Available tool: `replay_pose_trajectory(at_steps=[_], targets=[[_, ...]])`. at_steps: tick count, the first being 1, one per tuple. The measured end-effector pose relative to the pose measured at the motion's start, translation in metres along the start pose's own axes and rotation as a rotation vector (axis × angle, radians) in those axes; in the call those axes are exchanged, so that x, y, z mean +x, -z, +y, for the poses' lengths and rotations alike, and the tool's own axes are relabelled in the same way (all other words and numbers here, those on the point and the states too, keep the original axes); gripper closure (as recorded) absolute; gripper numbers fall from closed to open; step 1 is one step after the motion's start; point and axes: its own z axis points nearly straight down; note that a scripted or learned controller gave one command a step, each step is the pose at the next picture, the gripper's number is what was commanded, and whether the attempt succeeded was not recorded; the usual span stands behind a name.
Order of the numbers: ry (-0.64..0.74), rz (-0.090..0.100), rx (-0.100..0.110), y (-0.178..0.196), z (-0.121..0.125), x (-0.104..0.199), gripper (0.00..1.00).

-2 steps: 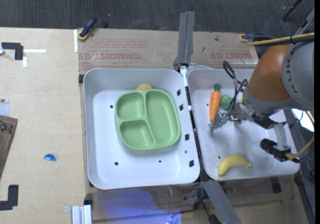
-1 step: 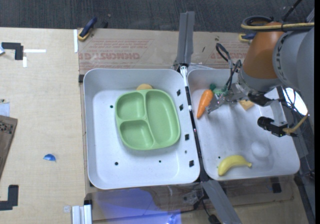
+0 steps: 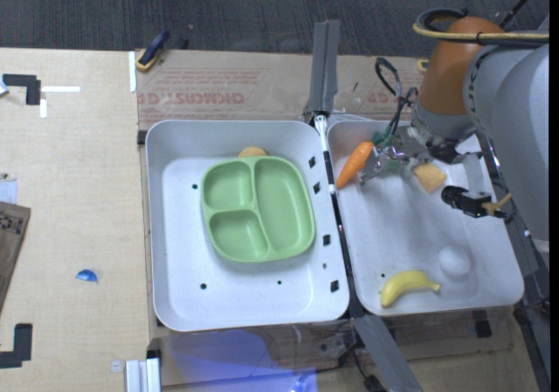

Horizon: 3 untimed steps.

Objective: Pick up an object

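An orange carrot (image 3: pixel 352 165) lies tilted at the far left corner of the right bin (image 3: pixel 410 233), against the divider. My gripper (image 3: pixel 385 161) is low in that bin, just right of the carrot's thick end and touching or nearly touching it. A yellow banana (image 3: pixel 409 285) lies near the bin's front edge. A white ball (image 3: pixel 454 261) rests to the banana's upper right. A tan chunk (image 3: pixel 430 176) sits just right of the gripper.
The left bin (image 3: pixel 175 251) holds a green divided plate (image 3: pixel 258 207), with a small yellow-orange object (image 3: pixel 252 153) peeking out behind it. The grey arm (image 3: pixel 515 102) with its orange band (image 3: pixel 450 67) covers the right bin's far right corner. A blue bit (image 3: pixel 86 275) lies on the bench at left.
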Motion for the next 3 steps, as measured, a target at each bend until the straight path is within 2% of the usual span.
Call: replay_pose_trajectory(at_steps=[1, 2, 3], targets=[[0.035, -0.007, -0.039, 0.020, -0.004, -0.082, 0.00], [0.152, -0.010, -0.042, 0.005, 0.006, -0.033, 0.00], [0.153, -0.012, -0.044, 0.016, 0.006, -0.034, 1.00]])
